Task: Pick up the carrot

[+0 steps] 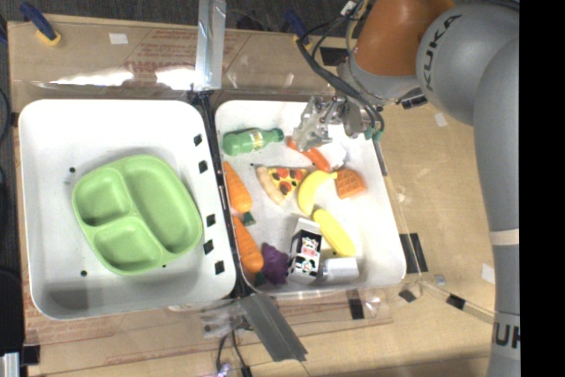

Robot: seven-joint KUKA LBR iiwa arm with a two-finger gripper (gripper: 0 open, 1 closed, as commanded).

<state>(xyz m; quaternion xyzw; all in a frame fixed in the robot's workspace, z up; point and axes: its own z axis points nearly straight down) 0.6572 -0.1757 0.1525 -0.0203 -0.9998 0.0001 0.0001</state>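
Checking the right bin: where does the carrot lie?

"Two candidates, both along the bin's left wall. One carrot lies just below the green bottle. A second carrot lies below it, with its lower end touching a purple toy."

"And the gripper?"

"It hangs over the upper middle of the same bin, well apart from both carrots. Whether it is open or closed cannot be told from this angle. Nothing is seen held in it."

"Hazards?"

"Three, in my judgement. First, a small orange-red piece lies just beneath the gripper; a descent here would likely take that, or nothing. Second, both carrots hug the wall, so a close there may strike the wall or slide off the tapered body. Third, the route across passes the pizza slice and the banana, so a low sweep could shove them into the carrots."
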